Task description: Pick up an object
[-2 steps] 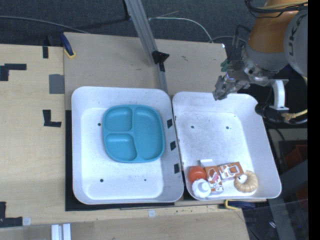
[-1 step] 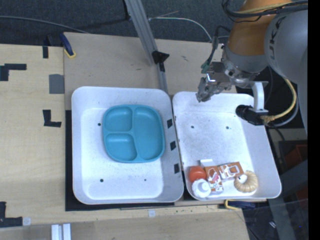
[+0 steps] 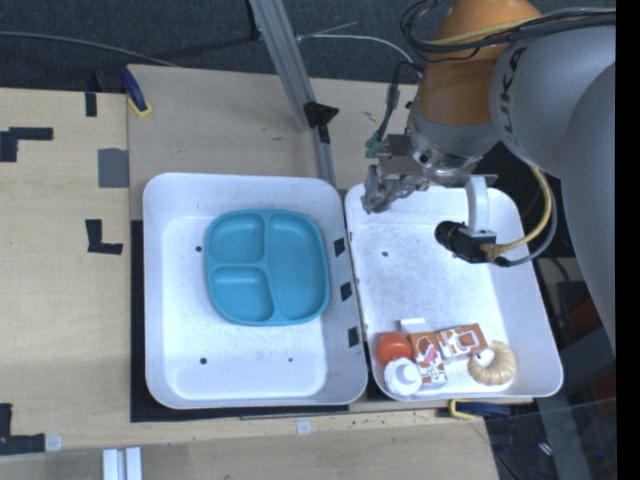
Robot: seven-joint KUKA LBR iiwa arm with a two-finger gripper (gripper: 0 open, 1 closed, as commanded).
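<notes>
My gripper hangs over the far left corner of the right bin, and I see nothing in it. The loose objects lie clustered at that bin's near edge: a red-orange round piece, a small white bottle-like item, a red and white packet and a tan ring-shaped piece. All of them sit well below the gripper, a good way apart from it. A blue divided plate lies in the left bin.
A slanted metal pole rises behind the bins, ending near the left bin's far right corner. The arm's black fitting with a yellow cable hangs over the right bin's far side. Wooden bench surface lies left.
</notes>
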